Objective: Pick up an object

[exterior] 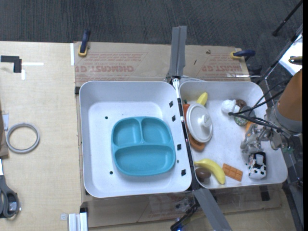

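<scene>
From the camera fixed above the table, the arm (293,105) reaches in from the right and its jaws (256,139) hang low over the right bin (219,83), near that bin's right wall; whether they are open or closed cannot be told, because cables and metal parts blur together there and nothing can be seen between them. The likeliest target is the small black-and-white cow toy (257,165), which lies on the bin floor just below the jaws, towards the near rim, and appears to be apart from them. It looks short, blocky and patched in black and white, probably hard plastic, so a grip across its narrower sides should hold best. To do the step well the jaws should centre over the toy, descend straight, and close only once both sides are bracketed, keeping clear of the bin wall beside it. To the left of the jaws lie an orange block (232,172) and a banana (213,170), both near enough to be nudged if the approach drifts that way. Further left stands a white lidded pot (199,123), and beyond it, well apart, the left bin (96,100) holds a blue divided plate (143,146)
</scene>
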You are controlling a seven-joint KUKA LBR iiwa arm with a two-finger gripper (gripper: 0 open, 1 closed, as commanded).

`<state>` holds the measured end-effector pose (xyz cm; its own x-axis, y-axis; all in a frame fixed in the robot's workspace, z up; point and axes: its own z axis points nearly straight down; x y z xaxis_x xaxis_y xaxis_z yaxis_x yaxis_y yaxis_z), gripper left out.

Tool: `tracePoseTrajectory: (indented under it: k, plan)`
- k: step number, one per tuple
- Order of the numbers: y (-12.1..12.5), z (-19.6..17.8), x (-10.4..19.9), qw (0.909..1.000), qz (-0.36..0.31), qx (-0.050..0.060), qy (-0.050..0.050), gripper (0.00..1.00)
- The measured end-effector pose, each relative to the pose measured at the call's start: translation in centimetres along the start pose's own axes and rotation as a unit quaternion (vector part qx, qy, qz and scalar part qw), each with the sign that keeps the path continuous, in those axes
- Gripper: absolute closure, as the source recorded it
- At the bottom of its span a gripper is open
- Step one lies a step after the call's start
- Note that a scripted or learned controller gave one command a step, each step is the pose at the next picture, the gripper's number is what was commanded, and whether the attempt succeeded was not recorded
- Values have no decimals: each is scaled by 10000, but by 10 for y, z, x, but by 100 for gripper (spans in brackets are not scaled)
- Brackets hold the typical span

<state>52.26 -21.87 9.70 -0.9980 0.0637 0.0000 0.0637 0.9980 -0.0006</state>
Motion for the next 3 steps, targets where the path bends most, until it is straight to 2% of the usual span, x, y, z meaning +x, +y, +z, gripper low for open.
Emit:
tracePoseTrajectory:
  k: [1,2,3]
  plan:
    - [0,0,0,10000,-1,-1,1,0]
    - [-2,7,13,9999,144,-14,4,0]
    - [16,7,-6,9998,215,-12,-4,0]
